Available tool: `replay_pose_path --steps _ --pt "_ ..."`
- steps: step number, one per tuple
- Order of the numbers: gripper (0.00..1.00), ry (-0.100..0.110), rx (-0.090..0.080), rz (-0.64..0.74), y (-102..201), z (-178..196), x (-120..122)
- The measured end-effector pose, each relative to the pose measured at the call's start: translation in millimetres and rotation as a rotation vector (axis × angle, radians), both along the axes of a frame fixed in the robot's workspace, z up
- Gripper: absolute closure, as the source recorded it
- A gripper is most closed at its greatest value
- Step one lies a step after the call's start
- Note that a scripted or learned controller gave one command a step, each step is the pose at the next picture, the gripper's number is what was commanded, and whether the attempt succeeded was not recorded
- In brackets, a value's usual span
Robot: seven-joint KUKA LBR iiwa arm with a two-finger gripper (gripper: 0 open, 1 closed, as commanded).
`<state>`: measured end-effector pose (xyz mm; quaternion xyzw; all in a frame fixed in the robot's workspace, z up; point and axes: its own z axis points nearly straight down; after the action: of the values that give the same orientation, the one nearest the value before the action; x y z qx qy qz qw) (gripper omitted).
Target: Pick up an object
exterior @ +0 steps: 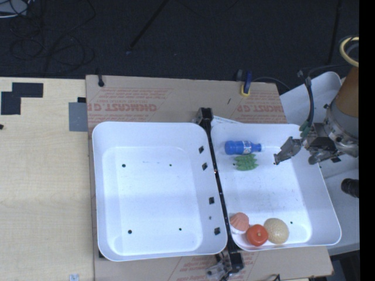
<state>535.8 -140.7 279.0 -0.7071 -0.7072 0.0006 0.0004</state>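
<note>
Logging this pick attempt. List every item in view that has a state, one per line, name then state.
blue bottle: lying on its side, far end of right bin.
green toy: resting on bin floor, just below the bottle.
pink shell-like piece: near corner, against the red ball.
beige ball: resting beside the red ball.
gripper: above the right bin, holding nothing.
left bin: sits flat.

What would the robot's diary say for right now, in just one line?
pincer open, holding nothing | over right bin | blue bottle and green toy lying to its left | pick not done
</note>
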Motion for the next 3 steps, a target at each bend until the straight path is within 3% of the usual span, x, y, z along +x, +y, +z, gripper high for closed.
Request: replay_pose_path --steps 1,2,3 --pt "0.00 -0.013 0.000 0.006 49 118 17" --pt "0.00 -0.005 -0.001 -0.002 21 168 -32" --pt "0.00 -0.003 -0.001 -0.004 -18 190 -61"
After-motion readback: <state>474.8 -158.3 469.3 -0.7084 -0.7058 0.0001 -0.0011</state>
